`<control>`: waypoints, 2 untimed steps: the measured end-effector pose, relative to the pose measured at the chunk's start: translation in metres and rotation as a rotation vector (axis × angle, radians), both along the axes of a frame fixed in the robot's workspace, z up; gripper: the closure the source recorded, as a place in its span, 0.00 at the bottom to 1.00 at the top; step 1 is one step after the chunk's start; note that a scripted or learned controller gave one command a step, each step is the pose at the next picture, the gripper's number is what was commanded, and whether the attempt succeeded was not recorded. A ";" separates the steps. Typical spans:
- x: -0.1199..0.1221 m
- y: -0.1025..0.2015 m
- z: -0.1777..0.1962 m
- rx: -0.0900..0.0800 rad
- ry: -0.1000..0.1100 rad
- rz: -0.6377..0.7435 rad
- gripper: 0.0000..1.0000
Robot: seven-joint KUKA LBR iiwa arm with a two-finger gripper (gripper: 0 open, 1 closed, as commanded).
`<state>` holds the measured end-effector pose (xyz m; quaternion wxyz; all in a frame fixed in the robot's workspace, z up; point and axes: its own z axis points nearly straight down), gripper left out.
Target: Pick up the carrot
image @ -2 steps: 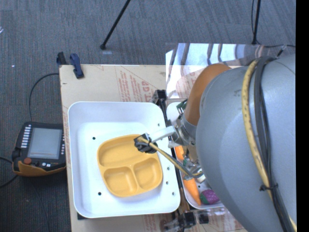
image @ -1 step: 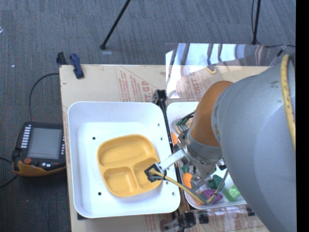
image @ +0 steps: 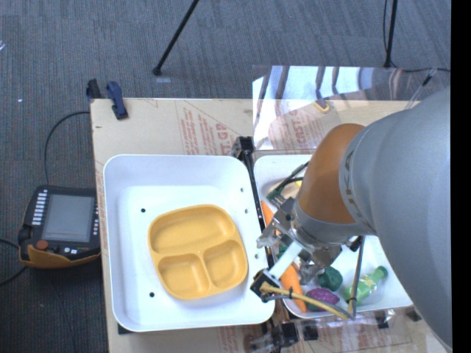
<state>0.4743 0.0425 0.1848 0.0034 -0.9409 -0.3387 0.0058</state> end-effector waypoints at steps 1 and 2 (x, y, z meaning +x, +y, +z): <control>0.000 0.000 0.007 0.002 0.010 -0.002 1.00; 0.000 0.017 0.000 -0.007 -0.001 -0.491 1.00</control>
